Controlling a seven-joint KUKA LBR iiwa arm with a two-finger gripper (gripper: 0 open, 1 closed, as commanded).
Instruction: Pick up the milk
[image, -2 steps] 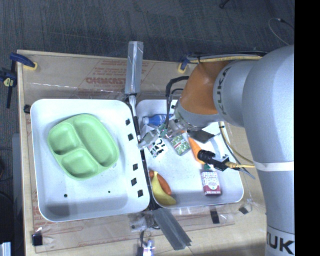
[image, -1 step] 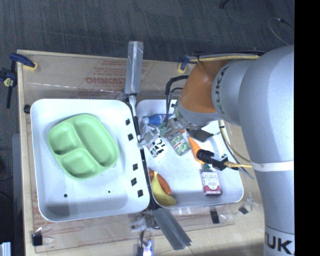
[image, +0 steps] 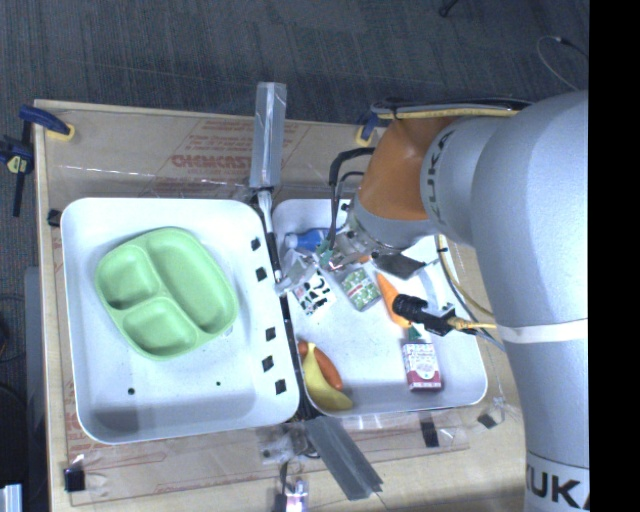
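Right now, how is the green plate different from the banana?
The green plate lies alone in the left bin, while the banana lies in the right bin among other things. The green plate is much bigger than the banana. The green plate has three sections; the banana is one curved yellow piece. Both lie flat on white bin floors.

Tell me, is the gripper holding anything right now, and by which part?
Cannot be told: the gripper is down among the right bin's items, its tips hidden.
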